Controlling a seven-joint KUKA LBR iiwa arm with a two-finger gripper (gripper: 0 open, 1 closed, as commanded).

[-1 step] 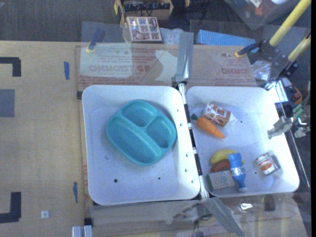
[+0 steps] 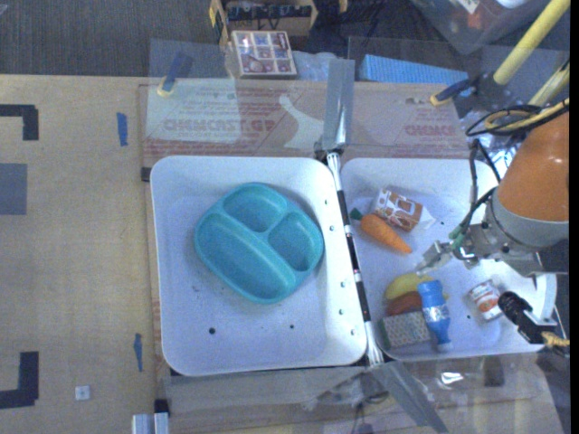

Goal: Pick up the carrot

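The carrot (image 2: 384, 232) lies up-left of my jaws (image 2: 437, 253), its long axis slanting toward lower right. My jaws stand apart, holding nothing.

Both white bins (image 2: 181, 269) look like smooth, slightly glossy plastic. The turquoise divided plate (image 2: 260, 240) is matt plastic. The carrot (image 2: 384, 233) looks smooth and plastic. The tabletop (image 2: 72, 269) looks like pale, matt wood.

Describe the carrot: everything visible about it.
The carrot is a small orange toy-like piece with a green stub at its upper-left end, smooth and plastic-looking. It lies flat and slanted in the right bin, near the divider, just below-left of a small brown and white carton. The tool hovers to its right, apart from it.
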